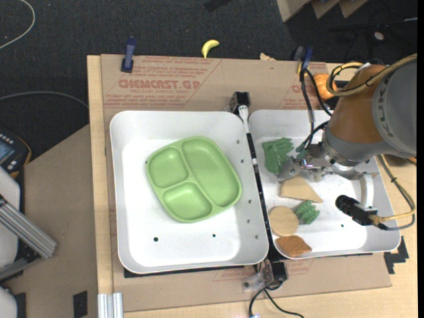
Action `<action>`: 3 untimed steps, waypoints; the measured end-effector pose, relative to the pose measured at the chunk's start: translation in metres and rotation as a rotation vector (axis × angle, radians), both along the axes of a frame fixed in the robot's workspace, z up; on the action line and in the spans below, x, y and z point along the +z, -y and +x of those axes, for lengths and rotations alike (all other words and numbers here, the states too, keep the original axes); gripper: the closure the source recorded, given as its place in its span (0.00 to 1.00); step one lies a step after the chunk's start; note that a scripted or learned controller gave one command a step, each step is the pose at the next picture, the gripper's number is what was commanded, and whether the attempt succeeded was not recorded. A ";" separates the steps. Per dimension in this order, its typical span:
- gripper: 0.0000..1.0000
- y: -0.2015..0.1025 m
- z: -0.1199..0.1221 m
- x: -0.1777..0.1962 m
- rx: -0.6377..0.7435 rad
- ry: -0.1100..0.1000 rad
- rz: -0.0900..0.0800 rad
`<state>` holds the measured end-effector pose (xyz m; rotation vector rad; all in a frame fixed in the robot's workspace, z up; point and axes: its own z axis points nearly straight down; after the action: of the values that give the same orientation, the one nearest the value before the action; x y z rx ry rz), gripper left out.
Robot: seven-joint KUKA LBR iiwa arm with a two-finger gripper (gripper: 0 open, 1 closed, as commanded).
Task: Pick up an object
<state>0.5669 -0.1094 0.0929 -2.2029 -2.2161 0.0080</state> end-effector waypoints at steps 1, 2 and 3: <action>0.00 -0.015 -0.065 -0.008 -0.008 0.012 -0.006; 1.00 -0.014 -0.063 0.002 -0.008 0.018 -0.009; 1.00 -0.017 -0.068 -0.009 -0.007 0.013 -0.007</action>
<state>0.4987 -0.0920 0.0841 -2.2202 -2.2182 0.0013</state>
